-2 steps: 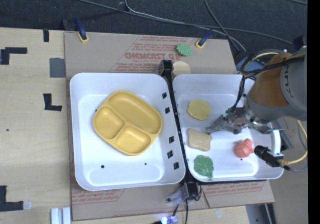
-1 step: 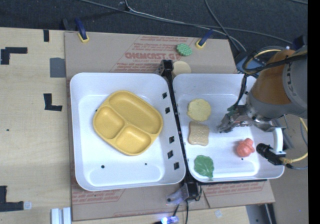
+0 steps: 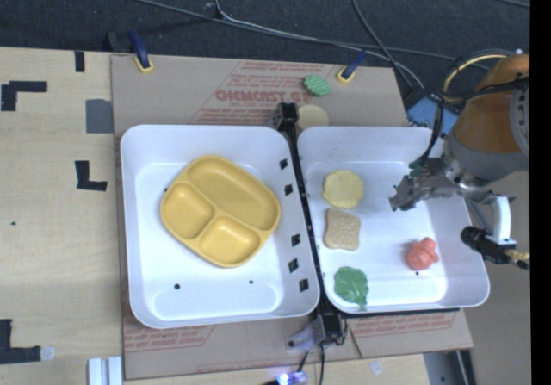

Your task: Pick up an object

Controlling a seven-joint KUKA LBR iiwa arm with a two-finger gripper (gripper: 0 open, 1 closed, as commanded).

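Observation:
In the right bin [image 3: 387,140] lie a round yellow piece [image 3: 343,189], a tan bread-like slice [image 3: 343,230], a green leafy piece [image 3: 351,285] and a red piece [image 3: 421,254]. My gripper [image 3: 405,199] hangs over the right bin's right half, above and a little left of the red piece and right of the yellow one. Nothing shows between its dark fingers.
The left bin [image 3: 142,202] holds a yellow divided plate [image 3: 220,209]. A small green object [image 3: 317,84] lies on the cardboard behind the bins. Black clips [image 3: 287,116] join the bins along the middle divider. Cables run across the dark floor at the back.

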